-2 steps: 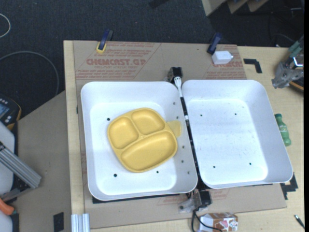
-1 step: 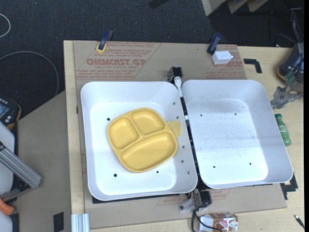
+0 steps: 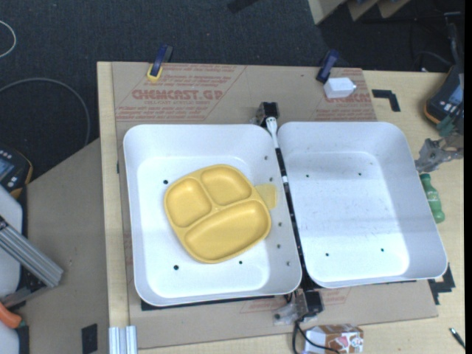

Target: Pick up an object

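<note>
- A yellow divided plate [image 3: 216, 212] is seen in the left bin [image 3: 140, 198]. It lies flat near the bin's middle, with two small compartments toward 12 o'clock and one long compartment toward 5 o'clock.
- A pale yellow scrap [image 3: 267, 195] is tucked at the plate's 2 o'clock edge, touching it.
- The right bin [image 3: 354, 198] is set just beside the left one, their rims meeting along a dark seam. Fine dark specks are scattered over its floor.
- A grey metal part, taken to be the gripper [image 3: 436, 152], is seen at 3 o'clock of the view, over the outer rim of the right bin. Whether it is apart or together cannot be told, and nothing is seen clamped in it.
- A green object [image 3: 434, 201] lies just outside the right bin's rim, below the gripper.
- Both bins are borne on a brown board [image 3: 221, 94] printed in red, held by two blue clamps [image 3: 158, 61] at 11 and 1 o'clock.
- A small white block [image 3: 339, 88] rests on the board near the 1 o'clock clamp.
- Dark carpet [image 3: 74, 21] is seen beyond the bench.
</note>
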You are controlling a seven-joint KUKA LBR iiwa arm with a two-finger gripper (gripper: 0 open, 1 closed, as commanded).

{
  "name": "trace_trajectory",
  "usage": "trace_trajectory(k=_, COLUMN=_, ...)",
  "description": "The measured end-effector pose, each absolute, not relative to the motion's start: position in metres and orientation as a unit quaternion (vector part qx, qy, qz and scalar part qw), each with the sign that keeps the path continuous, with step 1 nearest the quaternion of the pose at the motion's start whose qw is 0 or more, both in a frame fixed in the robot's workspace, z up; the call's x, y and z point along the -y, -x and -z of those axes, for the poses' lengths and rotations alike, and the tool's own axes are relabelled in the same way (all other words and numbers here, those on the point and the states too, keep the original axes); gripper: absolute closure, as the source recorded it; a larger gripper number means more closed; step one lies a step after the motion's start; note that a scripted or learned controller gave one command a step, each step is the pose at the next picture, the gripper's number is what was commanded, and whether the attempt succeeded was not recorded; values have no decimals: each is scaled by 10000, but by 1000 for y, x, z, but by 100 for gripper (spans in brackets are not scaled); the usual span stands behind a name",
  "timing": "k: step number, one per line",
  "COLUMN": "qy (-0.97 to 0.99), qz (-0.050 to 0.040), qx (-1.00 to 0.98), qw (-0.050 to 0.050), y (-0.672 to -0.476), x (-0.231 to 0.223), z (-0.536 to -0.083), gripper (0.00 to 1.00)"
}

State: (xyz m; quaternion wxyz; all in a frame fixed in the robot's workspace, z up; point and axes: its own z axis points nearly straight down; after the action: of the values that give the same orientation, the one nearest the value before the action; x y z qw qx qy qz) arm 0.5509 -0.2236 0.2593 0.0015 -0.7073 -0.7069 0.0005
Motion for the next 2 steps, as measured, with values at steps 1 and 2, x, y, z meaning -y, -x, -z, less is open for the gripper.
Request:
trace_trajectory(k=1, qy=7062, qz=13, qx=7080, qw=-37, y=-594, x=223, z=-280, gripper=100)
trace_trajectory(k=2, qy=7057, qz=28, qx=7085, qw=-53, y=-578, x=191, z=-362, gripper=100)
